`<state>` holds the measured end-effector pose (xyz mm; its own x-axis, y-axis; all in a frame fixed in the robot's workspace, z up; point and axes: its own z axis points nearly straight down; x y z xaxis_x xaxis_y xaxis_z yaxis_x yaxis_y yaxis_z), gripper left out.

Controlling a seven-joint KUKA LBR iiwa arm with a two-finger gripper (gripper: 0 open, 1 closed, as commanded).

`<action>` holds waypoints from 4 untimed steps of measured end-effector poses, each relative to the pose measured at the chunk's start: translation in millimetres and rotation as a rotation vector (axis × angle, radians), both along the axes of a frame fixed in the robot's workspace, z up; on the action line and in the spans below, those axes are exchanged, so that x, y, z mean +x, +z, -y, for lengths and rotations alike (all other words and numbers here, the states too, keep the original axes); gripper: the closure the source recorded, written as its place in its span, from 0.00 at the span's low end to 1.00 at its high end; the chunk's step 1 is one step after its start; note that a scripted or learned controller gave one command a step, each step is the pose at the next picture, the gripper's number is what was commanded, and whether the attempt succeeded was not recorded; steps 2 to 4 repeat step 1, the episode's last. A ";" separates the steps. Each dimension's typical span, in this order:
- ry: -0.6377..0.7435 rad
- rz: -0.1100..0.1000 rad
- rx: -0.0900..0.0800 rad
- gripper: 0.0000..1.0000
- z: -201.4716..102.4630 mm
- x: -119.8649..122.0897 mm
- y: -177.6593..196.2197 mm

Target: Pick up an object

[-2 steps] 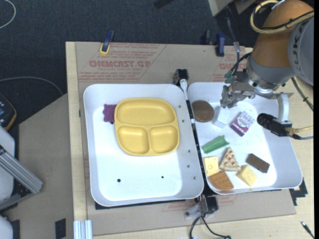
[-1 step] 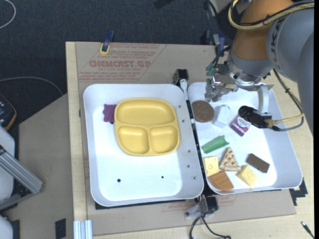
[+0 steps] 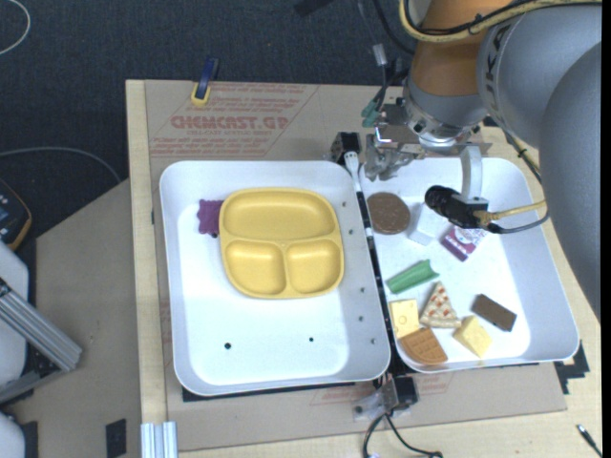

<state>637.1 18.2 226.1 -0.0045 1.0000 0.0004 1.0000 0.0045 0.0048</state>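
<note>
Gripper [image 3: 389, 163] above right bin [image 3: 544, 284] | near brown cookie [image 3: 389, 213]

- Arm [image 3: 549, 93]: large, smooth, rounded grey casing.
- Orange band [image 3: 458, 36]: glossy domed section between the grey casing and the wrist, with a bright highlight on top.
- Wrist flange [image 3: 441, 127]: pale grey metal ring below the band.
- Gripper [image 3: 387, 160]: bare metal assembly with small brackets and fittings; details blurred.
- Cables [image 3: 420, 8]: yellow and black lines looping round the band.
- Side attachment [image 3: 456, 205]: black cylindrical unit on a pale bracket, yellow cable trailing from it.
</note>
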 end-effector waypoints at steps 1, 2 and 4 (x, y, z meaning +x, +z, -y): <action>0.002 0.000 0.001 1.00 -55.3 26.2 7.0; 0.002 0.000 0.001 1.00 -55.3 26.2 7.0; 0.002 0.000 0.001 1.00 -55.3 26.2 7.0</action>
